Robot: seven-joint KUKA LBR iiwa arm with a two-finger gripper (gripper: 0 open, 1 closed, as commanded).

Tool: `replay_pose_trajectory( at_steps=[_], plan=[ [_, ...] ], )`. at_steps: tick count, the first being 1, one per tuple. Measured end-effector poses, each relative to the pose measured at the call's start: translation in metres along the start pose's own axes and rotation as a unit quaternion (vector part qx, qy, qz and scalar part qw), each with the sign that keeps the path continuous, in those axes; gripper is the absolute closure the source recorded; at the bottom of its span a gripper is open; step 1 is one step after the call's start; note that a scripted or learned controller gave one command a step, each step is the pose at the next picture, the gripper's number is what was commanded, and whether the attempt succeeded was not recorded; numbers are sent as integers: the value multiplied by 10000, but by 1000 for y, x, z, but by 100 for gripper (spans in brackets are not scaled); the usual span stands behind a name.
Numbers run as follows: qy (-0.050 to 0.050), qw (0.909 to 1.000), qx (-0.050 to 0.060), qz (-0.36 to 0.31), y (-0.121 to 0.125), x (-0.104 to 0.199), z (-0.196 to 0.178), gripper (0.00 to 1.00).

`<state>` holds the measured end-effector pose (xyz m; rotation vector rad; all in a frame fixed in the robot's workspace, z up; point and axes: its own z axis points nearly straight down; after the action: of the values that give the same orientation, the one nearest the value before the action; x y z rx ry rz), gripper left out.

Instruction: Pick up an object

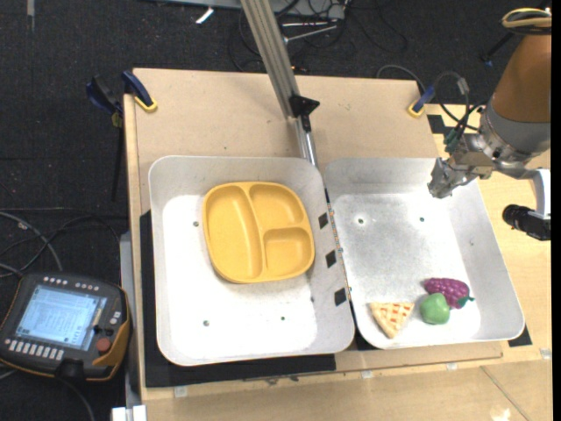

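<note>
gripper at right bin far-right corner, opening unclear | green apple near front edge: likely light, rigid, slick, round; grasp across middle

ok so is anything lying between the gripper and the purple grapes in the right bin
No. In the camera view, the stretch of the right bin floor between the gripper and the purple grapes is bare white.

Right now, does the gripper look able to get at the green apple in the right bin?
Probably yes. The green apple lies uncovered near the right bin's front edge, with purple grapes touching behind it and a waffle piece beside. The gripper hovers over the far corner.
</note>
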<state>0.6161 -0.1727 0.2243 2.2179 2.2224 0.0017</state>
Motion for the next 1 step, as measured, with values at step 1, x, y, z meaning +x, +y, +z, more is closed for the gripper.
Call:
replay_pose_trajectory(
  at_steps=[1],
  plan=[
    [6,10000,-1,-28,17,53,0,100]
  ],
)
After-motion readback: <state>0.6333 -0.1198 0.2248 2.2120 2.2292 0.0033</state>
